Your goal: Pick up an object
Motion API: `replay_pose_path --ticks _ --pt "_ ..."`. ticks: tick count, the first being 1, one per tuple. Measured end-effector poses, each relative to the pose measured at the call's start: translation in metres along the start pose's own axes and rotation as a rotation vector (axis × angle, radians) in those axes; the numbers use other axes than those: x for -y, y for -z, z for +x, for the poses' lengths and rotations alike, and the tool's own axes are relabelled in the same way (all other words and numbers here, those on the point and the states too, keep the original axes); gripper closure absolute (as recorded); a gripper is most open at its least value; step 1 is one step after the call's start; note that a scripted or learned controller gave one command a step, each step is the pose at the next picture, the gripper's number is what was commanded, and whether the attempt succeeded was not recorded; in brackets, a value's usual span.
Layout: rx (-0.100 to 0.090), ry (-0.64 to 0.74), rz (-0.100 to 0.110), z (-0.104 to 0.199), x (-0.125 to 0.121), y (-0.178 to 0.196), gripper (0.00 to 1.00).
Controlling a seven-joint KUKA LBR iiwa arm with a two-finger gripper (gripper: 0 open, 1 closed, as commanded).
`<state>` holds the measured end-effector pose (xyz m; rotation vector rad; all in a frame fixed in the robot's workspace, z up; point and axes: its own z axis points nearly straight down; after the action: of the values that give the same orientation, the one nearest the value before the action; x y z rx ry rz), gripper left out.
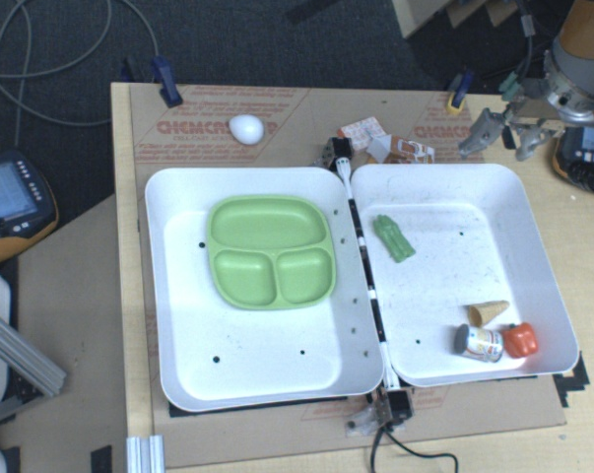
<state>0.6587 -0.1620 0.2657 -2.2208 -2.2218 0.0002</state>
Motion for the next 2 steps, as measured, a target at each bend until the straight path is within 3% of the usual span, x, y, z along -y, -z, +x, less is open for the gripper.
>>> replay_pose_path --ticks 1,2 --pt "0.0 -0.001 -0.001 0.003 0.02 -0.181 0.0" --pt "0.002 0.0 -0.003 -0.023 0.013 -0.099 0.0"
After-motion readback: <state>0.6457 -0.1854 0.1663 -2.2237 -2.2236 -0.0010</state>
